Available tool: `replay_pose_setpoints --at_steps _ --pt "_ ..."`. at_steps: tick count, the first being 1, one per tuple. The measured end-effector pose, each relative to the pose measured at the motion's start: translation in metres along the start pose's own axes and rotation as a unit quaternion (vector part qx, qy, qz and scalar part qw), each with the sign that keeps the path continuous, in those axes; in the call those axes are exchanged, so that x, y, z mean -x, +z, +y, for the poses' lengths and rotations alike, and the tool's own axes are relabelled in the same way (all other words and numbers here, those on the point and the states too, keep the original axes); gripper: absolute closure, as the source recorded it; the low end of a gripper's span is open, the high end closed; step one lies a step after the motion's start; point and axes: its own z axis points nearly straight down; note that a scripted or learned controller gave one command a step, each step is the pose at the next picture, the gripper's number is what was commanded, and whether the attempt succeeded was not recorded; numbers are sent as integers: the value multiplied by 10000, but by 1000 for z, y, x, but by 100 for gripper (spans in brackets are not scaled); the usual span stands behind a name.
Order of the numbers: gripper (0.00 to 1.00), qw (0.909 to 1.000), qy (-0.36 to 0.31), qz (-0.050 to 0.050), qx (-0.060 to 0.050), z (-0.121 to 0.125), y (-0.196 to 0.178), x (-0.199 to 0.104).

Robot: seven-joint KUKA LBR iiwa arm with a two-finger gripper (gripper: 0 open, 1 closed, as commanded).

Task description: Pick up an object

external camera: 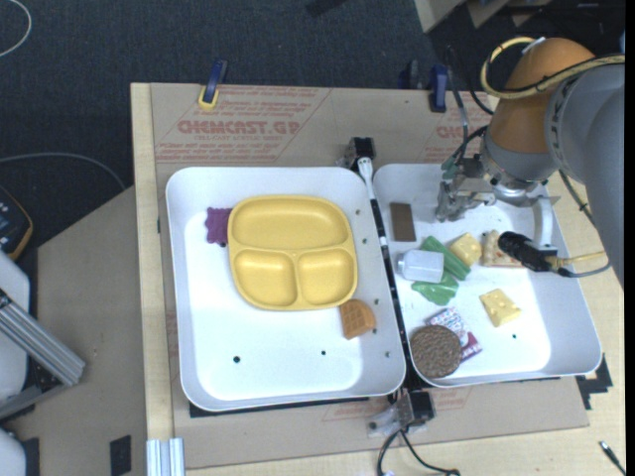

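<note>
yellow chunk (464, 249): my pick as target. It sits in the right bin (556, 350), far-middle area, with green pieces (435, 250) just to its left and a tan cracker (491, 250) just to its right.
gripper (452, 208): over the far part of the right bin, above bare floor. Nothing visibly grasped. Released or clenched: can't tell from this angle.
key relation: yellow chunk lies just on the near side of the gripper, slightly right. Probably a short shift toward near, then down.
long axis: chunk looks stubby, no clear axis readable, so wrist angle likely matters little.
arm: single arm, reaching in from the right, already close.
crowding: neighbours on both sides are tight, so a wide approach may catch the cracker or the green pieces.
fallback: brown bar (402, 221) to the left of the gripper, by the bin's left wall. Its long axis runs far-to-near and it sits apart from the rest. Gripping across its width looks cleaner.
elsewhere: round cookie (435, 350) at the near edge, well apart.
</note>
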Motion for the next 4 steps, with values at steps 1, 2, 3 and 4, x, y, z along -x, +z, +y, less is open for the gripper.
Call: replay_pose_setpoints --at_steps 1,2,3,4 --pt "100 10000 -8 -10 35 12 -54 -2" --pt "100 10000 -8 -9 25 14 -97 -3" --pt "100 10000 -8 -10 29 15 -131 -3" --pt "100 10000 8 4 -29 -37 -120 -11"
